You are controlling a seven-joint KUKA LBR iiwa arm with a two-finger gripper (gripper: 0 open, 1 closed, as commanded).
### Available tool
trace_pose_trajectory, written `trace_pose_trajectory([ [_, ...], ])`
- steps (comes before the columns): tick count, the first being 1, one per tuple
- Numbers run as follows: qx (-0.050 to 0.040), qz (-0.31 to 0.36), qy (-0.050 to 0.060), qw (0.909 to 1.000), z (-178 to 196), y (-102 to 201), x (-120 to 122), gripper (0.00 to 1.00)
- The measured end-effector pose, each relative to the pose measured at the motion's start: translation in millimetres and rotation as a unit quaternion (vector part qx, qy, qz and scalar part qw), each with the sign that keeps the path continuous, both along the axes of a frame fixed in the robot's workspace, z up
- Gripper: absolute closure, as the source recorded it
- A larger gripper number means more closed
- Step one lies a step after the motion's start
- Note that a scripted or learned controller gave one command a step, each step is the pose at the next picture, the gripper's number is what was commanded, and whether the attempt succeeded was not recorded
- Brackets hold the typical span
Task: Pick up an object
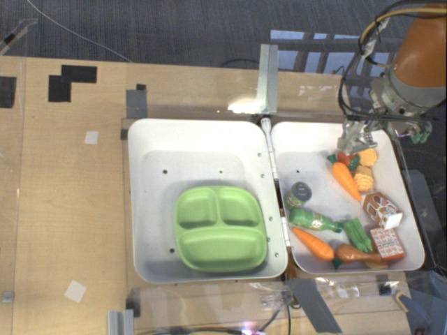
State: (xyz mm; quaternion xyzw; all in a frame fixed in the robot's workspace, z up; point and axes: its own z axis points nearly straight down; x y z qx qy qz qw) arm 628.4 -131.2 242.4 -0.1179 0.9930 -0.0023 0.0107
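Orange and green toy food is piled in the right bin (300, 260): a carrot (345, 180) near the top, corn pieces (364, 180) just beside it, a green bottle (316, 220), another carrot (313, 243) lower down, plus two small boxes (383, 209) at the right side. Left bin (147, 187) has a green divided plate (220, 227) in it. The gripper (356, 139) sits over the right bin's top corner, close above the carrot and corn. Honestly can't tell if it's clamped or released, or whether it has anything.
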Motion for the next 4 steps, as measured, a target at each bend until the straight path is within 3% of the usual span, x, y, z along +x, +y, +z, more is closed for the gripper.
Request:
trace_pose_trajectory([
  [1, 0.0003, -0.026, 0.002, 0.9997, 52, -33, 43, 1.0],
  [4, 0.001, -0.024, -0.017, 0.9996, 93, -28, 50, 1.0],
])
